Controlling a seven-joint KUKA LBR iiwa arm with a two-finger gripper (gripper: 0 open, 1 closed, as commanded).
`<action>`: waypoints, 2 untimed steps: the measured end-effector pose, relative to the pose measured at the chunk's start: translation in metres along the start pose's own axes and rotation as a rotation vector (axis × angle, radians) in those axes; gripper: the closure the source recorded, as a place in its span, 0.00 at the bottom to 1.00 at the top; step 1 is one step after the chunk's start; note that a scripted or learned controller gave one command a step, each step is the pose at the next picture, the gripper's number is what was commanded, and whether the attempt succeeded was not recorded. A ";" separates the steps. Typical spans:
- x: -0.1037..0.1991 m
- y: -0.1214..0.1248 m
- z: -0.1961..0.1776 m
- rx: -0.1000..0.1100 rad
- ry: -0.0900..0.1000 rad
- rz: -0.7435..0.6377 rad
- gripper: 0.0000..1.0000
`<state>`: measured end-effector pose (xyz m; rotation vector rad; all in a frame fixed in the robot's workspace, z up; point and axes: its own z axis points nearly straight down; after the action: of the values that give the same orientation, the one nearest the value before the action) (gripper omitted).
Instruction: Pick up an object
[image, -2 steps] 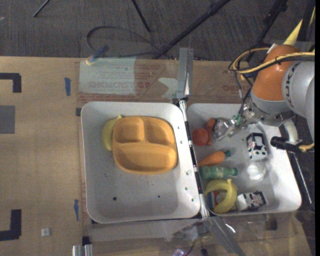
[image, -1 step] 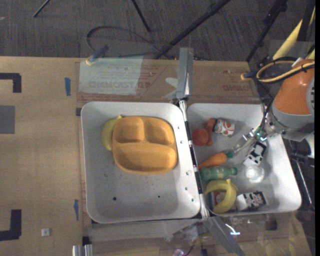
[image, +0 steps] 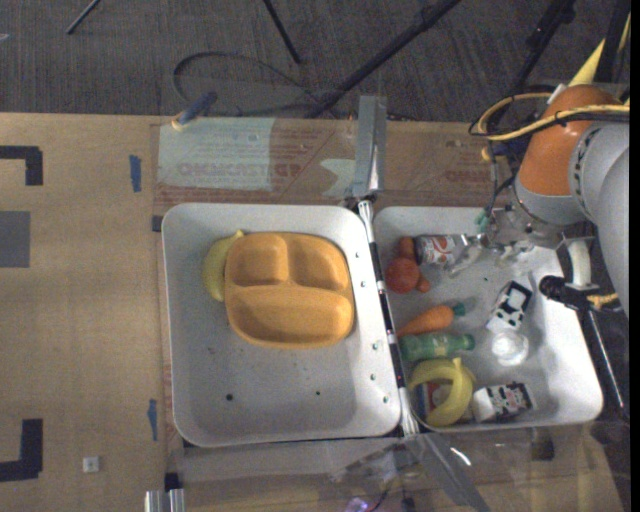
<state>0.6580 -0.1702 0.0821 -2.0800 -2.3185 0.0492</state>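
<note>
Tabletop: brown board carrying two shallow white bins side by side.

Left bin: an orange divided tray lies upside-up toward 12 o'clock of the bin; a yellow object, mostly hidden under the tray's 9 o'clock edge, cannot be identified.

Right bin: holds, from 11 o'clock round, a small can lying on its side, a red-orange round item, a carrot, a green bottle lying flat, a yellow banana-like piece curled over something partly hidden at 7 o'clock, a black-and-white carton at 6 o'clock, a second black-and-white carton near centre, and a clear cup-like item, hard to make out.

Arm: grey with orange band, cut off by the frame at 2 o'clock. Gripper sits low at the right bin's 12 o'clock edge, just beside the can; whether the fingers are released or clenched cannot be told, as they blur into the bin wall.
</note>
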 end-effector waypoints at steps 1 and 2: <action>0.040 -0.063 -0.001 -0.045 -0.004 -0.271 0.00; 0.073 -0.111 0.000 -0.048 -0.010 -0.412 0.00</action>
<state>0.5401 -0.1094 0.0862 -1.5784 -2.7240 -0.0059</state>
